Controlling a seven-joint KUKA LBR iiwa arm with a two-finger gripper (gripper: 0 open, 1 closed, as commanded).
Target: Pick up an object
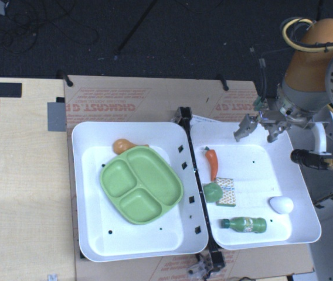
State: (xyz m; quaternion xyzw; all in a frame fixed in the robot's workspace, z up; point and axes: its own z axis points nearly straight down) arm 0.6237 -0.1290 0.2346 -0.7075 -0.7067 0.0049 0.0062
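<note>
End effector (259, 131) hangs over the far rim of the right bin (298, 186), fingers spread apart, nothing between them. In that bin: orange carrot (212, 162) near the divider, small green block (213, 192) touching a patterned card (226, 192), green bottle (245, 225) lying on its side at the near edge, white egg-shaped object (281, 204) to its right. Left bin (87, 215) holds a green divided plate (140, 184) with an orange item (122, 146) partly tucked behind it. Both bins sit on cardboard (149, 101) on the worktop (20, 186).
</note>
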